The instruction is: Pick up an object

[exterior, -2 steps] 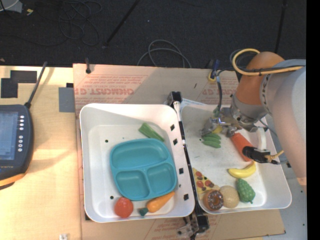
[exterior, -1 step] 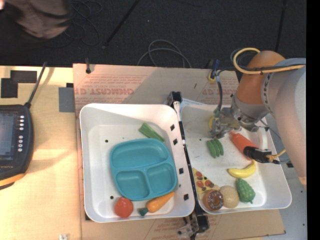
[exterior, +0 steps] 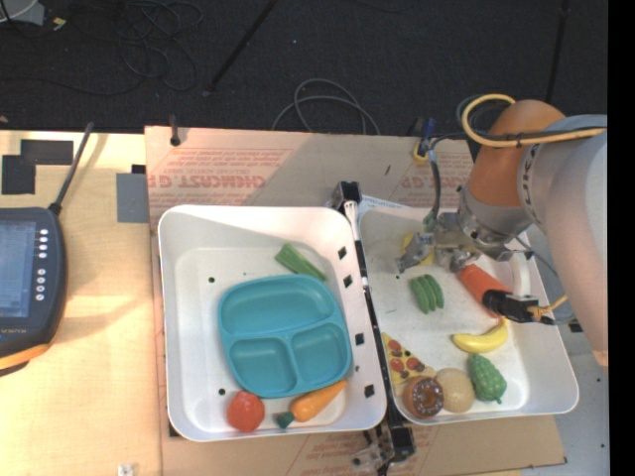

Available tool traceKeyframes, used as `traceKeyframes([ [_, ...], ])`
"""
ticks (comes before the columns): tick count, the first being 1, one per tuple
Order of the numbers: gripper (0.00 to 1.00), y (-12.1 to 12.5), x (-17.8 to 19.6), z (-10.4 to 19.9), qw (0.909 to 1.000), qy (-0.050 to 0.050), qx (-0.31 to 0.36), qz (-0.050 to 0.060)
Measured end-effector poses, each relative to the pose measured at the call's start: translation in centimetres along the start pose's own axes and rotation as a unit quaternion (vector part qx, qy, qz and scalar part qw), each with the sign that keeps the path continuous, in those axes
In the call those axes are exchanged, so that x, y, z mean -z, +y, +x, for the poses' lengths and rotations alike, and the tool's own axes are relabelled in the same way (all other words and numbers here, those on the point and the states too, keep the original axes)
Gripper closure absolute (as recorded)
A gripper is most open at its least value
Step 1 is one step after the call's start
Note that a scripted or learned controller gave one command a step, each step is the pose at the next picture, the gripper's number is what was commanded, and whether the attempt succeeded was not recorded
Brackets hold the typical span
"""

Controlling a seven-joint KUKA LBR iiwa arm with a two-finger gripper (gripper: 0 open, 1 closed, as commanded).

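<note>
Pincer (exterior: 434, 251) hovers low in the right bin (exterior: 556, 390), near its upper left; whether it's wide or narrow, can't tell. The green pod (exterior: 427, 293) lies just below it toward the camera, long axis nearly up-and-down in the view. Looks like the closest target.

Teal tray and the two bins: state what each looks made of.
Teal tray: likely moulded plastic, smooth, with a faint sheen and rounded compartment ridges. White bins: probably thin formed plastic, with a glossy finish and soft curved walls; the material can't be confirmed from this view.
</note>
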State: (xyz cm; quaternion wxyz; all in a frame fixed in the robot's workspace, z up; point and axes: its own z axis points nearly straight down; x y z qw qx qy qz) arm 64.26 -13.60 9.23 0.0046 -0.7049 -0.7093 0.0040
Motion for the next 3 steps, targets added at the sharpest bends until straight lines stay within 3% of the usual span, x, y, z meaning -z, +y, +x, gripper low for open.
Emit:
traceKeyframes([
  [1,0.00,-3.1,-0.8,0.7,1.0000,0.000,-0.004,-0.002],
  [2,1.00,-3.0,0.1,0.6,1.0000,0.000,-0.003,-0.001],
  [3,1.00,-6.7,9.8,8.7,1.0000,0.001,0.000,-0.006],
])
